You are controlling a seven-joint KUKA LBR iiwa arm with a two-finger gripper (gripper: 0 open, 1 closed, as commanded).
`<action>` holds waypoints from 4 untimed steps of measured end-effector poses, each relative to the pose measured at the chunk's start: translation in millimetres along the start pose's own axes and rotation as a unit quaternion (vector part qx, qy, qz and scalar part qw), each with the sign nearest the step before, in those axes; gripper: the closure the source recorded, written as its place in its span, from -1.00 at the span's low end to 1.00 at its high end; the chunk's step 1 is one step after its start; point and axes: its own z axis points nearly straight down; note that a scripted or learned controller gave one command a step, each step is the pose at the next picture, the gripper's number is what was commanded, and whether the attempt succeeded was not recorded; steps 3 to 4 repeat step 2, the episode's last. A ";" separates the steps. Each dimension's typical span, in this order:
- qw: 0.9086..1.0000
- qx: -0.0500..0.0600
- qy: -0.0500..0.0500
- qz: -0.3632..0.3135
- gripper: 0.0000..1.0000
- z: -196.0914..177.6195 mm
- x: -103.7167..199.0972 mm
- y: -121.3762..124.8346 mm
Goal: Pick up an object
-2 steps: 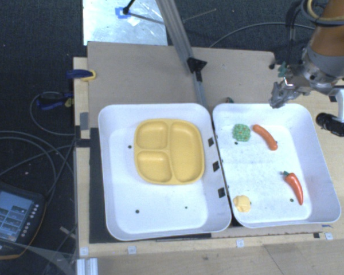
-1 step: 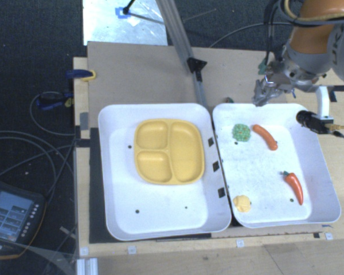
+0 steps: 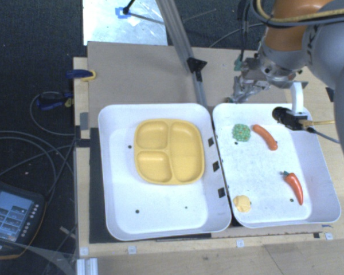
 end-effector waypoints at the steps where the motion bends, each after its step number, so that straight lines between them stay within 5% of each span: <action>1: 1.000 0.002 0.000 0.000 1.00 3.9 55.7 -12.6; 2: 1.000 0.001 0.000 0.000 1.00 15.0 102.7 -4.0; 4: 1.000 0.001 0.000 0.000 1.00 15.0 102.7 -4.0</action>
